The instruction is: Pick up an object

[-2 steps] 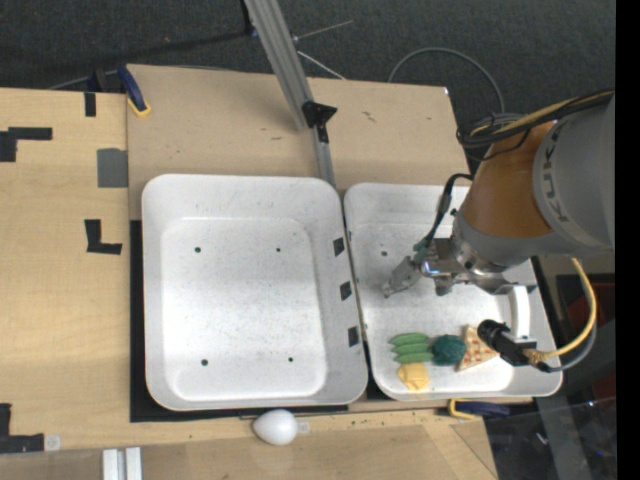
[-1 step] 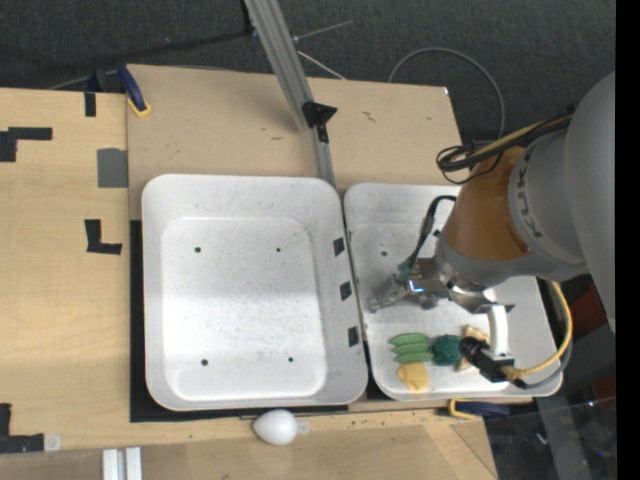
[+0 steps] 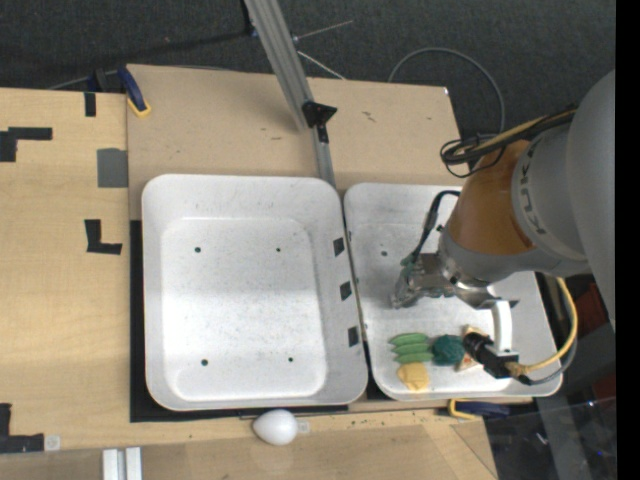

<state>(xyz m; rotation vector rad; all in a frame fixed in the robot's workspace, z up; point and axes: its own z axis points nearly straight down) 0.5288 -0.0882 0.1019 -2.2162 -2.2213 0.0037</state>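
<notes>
**Objects lying just toward the near rim from the gripper**

A small cluster of objects is sitting in the near part of the right bin [image 3: 375, 218], close to its front rim. A green ridged piece [image 3: 408, 345] is lying with its long axis running roughly left to right. Just beside it on the right a dark green lump [image 3: 447, 348] is resting, and a yellow piece [image 3: 414, 374] is lying just in front of the ridged one, nearly at the rim. A small orange-red bit [image 3: 467, 362] is peeking out on the far side of the lump, next to the arm's black fitting.

The gripper [image 3: 408, 293] is hanging over the middle of that same bin, a short way farther from the front rim than the cluster. The green ridged piece is the nearest object, lying almost straight toward the front rim from the gripper, while the others are sitting slightly off to the right. I cannot tell from here whether the gripper is spread or closed, and nothing is showing in its grasp.

I am judging that the pick is not yet made, and that the coming move is a short shift toward the front rim and a descent, with the ridged piece best taken across its narrow width.

The left bin [image 3: 240, 288] is lying apart from all this, and a white egg-shaped object [image 3: 275, 427] is sitting on the bench outside its front rim.
</notes>
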